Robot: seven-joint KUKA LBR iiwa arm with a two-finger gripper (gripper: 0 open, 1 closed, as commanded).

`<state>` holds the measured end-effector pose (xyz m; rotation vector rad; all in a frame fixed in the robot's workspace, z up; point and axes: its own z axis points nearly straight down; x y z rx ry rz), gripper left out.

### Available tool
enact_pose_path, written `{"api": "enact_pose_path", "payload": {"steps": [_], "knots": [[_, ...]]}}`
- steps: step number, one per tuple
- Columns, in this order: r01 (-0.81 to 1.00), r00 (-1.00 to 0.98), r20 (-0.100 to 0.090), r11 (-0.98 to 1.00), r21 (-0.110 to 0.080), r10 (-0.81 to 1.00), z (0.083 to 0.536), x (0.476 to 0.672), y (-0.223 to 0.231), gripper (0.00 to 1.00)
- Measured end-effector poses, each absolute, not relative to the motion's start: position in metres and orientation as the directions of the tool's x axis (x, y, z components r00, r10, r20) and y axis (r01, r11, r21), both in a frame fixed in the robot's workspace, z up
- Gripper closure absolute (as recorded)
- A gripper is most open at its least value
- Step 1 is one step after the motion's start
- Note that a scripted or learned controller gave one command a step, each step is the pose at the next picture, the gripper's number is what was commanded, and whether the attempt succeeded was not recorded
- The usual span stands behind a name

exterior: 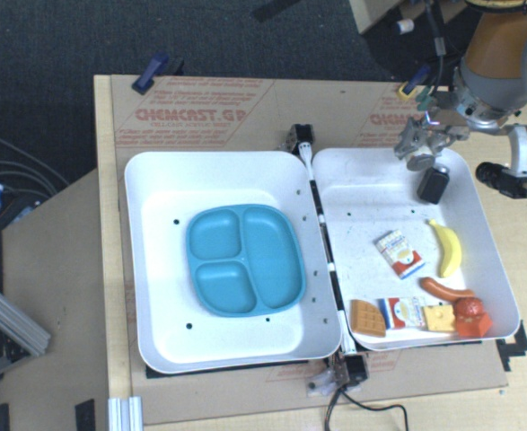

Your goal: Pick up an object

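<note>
My gripper (418,147) hangs over the far edge of the right bin (362,196), near its back wall. Just below it, a small black block (433,185) lies on the bin floor. Further forward are a yellow banana (449,248) and a small red and white carton (399,251). Along the front wall lie a brown waffle (366,318), a white packet (404,312), a cheese wedge (440,318), a red sausage (444,288) and a red tomato (470,311). Nothing shows in the gripper's grasp.
The left bin (155,196) holds a blue divided plate (245,259). A black clamp (301,137) sits where the bins meet at the back. A blue clip (150,74) lies on the bench's far left corner.
</note>
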<state>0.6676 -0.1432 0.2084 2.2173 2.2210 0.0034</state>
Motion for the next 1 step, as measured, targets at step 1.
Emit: {"api": "enact_pose_path", "payload": {"steps": [1], "knots": [[1.0,-0.001,0.001,0.001,-0.002,1.0,0.1951,0.6091,-0.0642,1.0]]}}
